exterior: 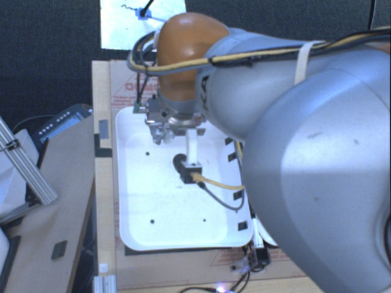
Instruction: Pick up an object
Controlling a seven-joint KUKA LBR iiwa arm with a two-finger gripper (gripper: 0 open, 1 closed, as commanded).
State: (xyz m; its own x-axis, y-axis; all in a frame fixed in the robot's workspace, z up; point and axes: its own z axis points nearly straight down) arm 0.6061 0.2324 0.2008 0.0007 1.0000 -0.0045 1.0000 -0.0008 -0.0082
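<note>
My gripper (166,130) hangs under the orange wrist band, over the far part of the left white bin (137,224). It is low, close to the bin floor. The floor around it shows white with a few small dark specks. The big grey arm reaches in from the right and covers the right side of the view, including most of the right bin.
A white paper sheet (122,17) lies behind the bins. At the left, off the bench, are a grey handheld device (61,122) and a metal rail (27,173). The bin's raised rim (183,244) runs along the near side.
</note>
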